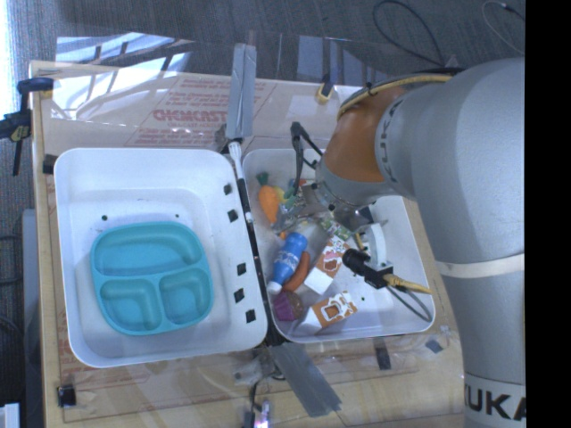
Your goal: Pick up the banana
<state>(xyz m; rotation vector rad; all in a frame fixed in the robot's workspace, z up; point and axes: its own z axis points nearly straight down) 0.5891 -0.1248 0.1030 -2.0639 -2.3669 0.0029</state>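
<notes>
Grey arm [464, 194] looms nearest, wrist over right bin [419, 319] clutter, likely searching. Gripper [335, 210] state: cannot tell. Banana not identifiable among bottle [290, 259], carrot [268, 201], cartons; possibly beneath wrist.

White letters reading "KUKA" [493, 406] stand on the grey arm's base at the lower right, cut off at the frame edge. Faded red lettering [189, 114] on the cardboard sheet behind the bins is too blurred to read.
</notes>
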